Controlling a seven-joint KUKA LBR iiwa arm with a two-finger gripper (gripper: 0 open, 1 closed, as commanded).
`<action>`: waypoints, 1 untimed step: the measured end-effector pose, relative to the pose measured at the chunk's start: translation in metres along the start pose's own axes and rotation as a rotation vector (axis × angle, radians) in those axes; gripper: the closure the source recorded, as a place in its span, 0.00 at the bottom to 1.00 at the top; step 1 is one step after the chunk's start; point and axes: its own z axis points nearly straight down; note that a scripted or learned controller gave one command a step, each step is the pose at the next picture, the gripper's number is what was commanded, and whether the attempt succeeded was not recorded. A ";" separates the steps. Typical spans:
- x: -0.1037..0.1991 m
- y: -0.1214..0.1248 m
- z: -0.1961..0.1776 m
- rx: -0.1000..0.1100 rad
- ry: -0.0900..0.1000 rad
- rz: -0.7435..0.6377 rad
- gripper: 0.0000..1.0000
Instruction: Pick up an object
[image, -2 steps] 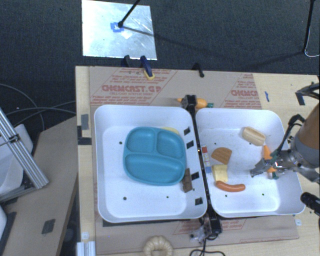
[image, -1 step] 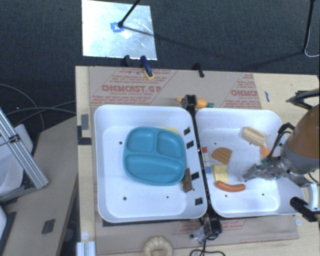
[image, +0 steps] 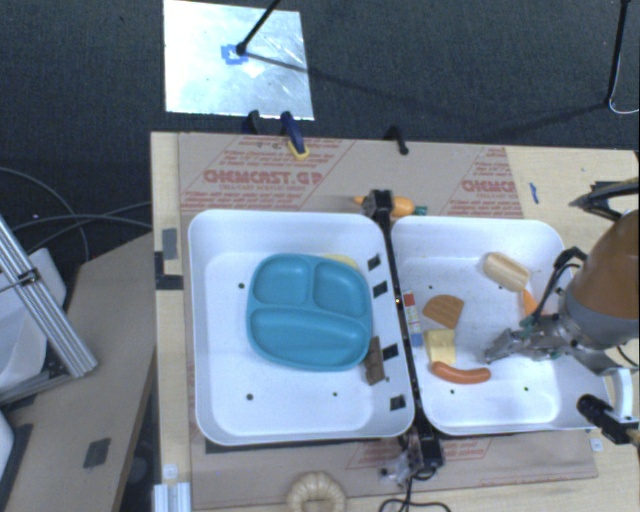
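1. The end effector (image: 503, 347) hangs low in the right bin (image: 540, 410), its dark fingers pointing left toward the food pieces. How the fingers stand cannot be told from this slanted view, and nothing shows between them.
2. The closest candidates lie just left of it: a sausage (image: 461, 374) near the bin's front, a yellow cheese-like block (image: 441, 349) just beyond it, and a brown wedge (image: 444, 309) farther back. A tan bread roll (image: 506, 270) sits toward the far side, with an orange piece (image: 529, 300) just beside the arm.
3. Risk: the sausage and the yellow block lie almost touching, so a closing grip may catch both, or nudge one away and come up with nothing.
4. Risk: the sausage is round and low, and will likely roll or squirt out unless the fingers straddle it across its short side.
5. Risk: a descent too deep would jam the fingertips on the bin floor; too shallow, and they skim over the flat pieces.
6. The left bin (image: 220, 400) holds a blue divided tray (image: 308, 310), well apart from the arm, with a small brown item (image: 374, 362) at its right edge.
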 end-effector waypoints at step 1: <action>0.000 0.001 -0.011 -0.003 -0.001 0.000 1.00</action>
